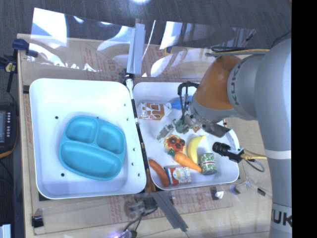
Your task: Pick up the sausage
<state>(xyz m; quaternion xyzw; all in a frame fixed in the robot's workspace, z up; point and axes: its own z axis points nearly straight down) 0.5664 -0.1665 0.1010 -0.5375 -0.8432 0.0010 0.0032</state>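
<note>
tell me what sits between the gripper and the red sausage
In the camera view, a small round pizza slice toy lies between the gripper and the red sausage, with bare white bin floor around it.

Both white bins [39, 133] look like smooth, glossy plastic, as does the blue divided plate [92, 147] in the left one. The sausage [158, 171] has a shiny reddish skin. Clear glossy sheeting [99, 33] catches glare at the far side.
</note>
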